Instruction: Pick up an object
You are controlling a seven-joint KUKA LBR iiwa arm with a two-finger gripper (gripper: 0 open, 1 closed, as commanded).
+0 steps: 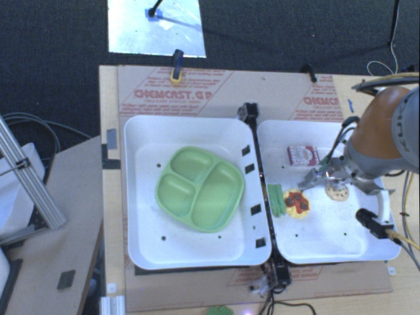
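The surface [216,87] is seen first, a brown board with red lettering, carrying two shallow white bins side by side. The left bin [141,195] is taken up by a pale green divided plate [200,189], smooth moulded plastic with three compartments. The right bin [328,241] is where the action sits. The arm [387,126] is brought in from three o'clock, grey casing under an orange band, and its end effector [314,180] is poised low near the bin's middle.

The nearest candidate is judged to be the yellow and red toy food piece [297,203], lying just at seven o'clock from the end effector, close beside it but apart. It looks rounded and lumpy, a soft-edged shape. Touching it on the nine o'clock side is a green ridged piece [276,200], long and narrow, its long axis running twelve to six. At twelve o'clock from the end effector a small red and white packet [302,155] lies flat, boxy in shape. At three o'clock a round tan biscuit-like disc [337,191] is seen, partly tucked under the wrist.

The end effector's opening cannot be made out at this resolution, and nothing is seen held in it.
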